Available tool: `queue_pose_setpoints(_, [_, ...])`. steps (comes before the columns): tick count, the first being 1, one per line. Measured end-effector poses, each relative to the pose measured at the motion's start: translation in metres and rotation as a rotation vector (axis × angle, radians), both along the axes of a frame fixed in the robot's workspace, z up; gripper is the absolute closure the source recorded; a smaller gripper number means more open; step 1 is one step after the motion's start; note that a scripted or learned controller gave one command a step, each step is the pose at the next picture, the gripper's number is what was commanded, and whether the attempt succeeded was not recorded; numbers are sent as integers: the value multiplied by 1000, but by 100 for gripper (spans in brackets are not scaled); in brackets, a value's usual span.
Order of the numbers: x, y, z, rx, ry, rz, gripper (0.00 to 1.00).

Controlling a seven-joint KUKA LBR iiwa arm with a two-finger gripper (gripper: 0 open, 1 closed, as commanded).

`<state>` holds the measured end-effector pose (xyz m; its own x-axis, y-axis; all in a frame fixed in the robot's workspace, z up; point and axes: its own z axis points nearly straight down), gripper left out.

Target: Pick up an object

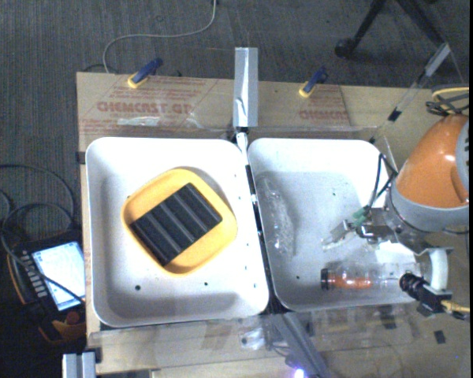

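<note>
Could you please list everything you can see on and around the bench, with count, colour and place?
Bins: two, white, side by side on the bench.
Yellow block: one, yellow with a black ribbed top, in the left bin.
Clear tube: one, transparent with orange inside and a dark cap, lying near the right bin's front edge.
Clamps: two, blue and yellow, along the bench's back edge.
Tablet: one, lit screen, on the floor to the left.
Arm: one, grey with an orange band, over the right bin.
Gripper: one, above the right bin's floor.
</note>
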<state>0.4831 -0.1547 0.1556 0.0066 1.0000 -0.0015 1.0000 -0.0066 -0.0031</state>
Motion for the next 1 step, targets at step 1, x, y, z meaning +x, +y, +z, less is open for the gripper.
queue_pose_setpoints(1, [4,-9,-65,2,-11,148,0])
